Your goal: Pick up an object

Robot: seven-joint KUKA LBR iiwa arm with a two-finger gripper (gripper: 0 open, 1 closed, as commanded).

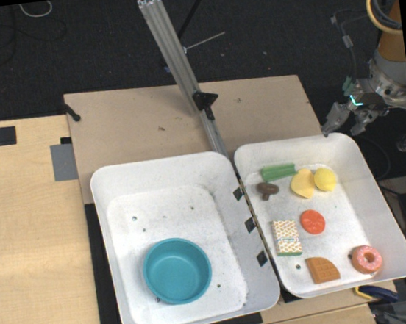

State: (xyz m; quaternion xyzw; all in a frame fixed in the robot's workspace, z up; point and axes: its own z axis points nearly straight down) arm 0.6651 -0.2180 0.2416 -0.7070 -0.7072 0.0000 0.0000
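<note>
The right bin (pixel 371 172) holds several small items: a green block (pixel 278 172), a small brown piece (pixel 267 190), a yellow banana-like piece (pixel 302 183), a yellow lemon (pixel 325 179), a red round piece (pixel 313 222), a patterned wafer (pixel 286 237), a brown toast-like piece (pixel 322 269) and a pink donut (pixel 366 259). My gripper (pixel 347 118) hangs above the bin's far right corner, off its rim, with its fingers spread and nothing between them. The arm's orange band (pixel 393 40) rises at the right edge.
The left bin (pixel 112 206) holds a teal bowl (pixel 176 271) near its front. A slanted aluminium rail (pixel 179 64) runs from the back down to the seam between the bins. Black clips (pixel 248 224) sit along that seam.
</note>
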